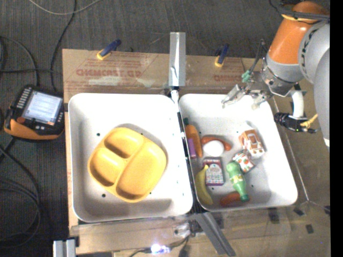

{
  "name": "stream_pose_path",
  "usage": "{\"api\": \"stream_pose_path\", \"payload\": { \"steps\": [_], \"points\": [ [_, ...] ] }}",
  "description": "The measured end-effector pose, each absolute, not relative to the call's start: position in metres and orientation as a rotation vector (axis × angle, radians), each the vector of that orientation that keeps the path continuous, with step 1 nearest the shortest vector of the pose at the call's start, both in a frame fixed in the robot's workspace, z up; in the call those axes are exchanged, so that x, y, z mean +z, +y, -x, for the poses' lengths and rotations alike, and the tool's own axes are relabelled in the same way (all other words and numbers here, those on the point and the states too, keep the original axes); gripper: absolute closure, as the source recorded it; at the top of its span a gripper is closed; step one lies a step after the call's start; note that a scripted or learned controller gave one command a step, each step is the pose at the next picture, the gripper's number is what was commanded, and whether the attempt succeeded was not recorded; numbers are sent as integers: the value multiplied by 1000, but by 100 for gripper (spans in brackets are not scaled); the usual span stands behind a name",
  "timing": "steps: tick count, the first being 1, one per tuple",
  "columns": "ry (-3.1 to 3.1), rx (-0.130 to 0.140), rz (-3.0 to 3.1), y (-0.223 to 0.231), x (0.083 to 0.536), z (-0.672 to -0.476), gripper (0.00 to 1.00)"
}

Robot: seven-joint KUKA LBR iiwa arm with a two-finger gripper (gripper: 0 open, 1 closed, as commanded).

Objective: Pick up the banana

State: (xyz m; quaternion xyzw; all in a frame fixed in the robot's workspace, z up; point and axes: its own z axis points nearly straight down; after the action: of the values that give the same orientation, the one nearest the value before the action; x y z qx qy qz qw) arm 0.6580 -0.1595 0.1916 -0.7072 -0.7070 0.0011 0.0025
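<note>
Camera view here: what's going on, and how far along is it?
A grey and orange arm reaches in from the right, its open hand hovering over the far edge of the right bin, holding nothing. The banana lies untouched at that bin's near left corner, beside a small carton and a green bottle. The left bin holds a yellow divided tray. The pick has not begun.

arm [316, 42] — cropped at right edge
</note>
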Motion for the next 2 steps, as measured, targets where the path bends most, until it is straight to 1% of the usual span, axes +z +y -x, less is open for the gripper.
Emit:
{"api": "stream_pose_path", "payload": {
  "steps": [1, 2],
  "points": [
    [-2314, -5, 2128, -144, 111, -601, 0],
    [-2605, -12, 1787, -151, 90, -543, 0]
  ]
}}
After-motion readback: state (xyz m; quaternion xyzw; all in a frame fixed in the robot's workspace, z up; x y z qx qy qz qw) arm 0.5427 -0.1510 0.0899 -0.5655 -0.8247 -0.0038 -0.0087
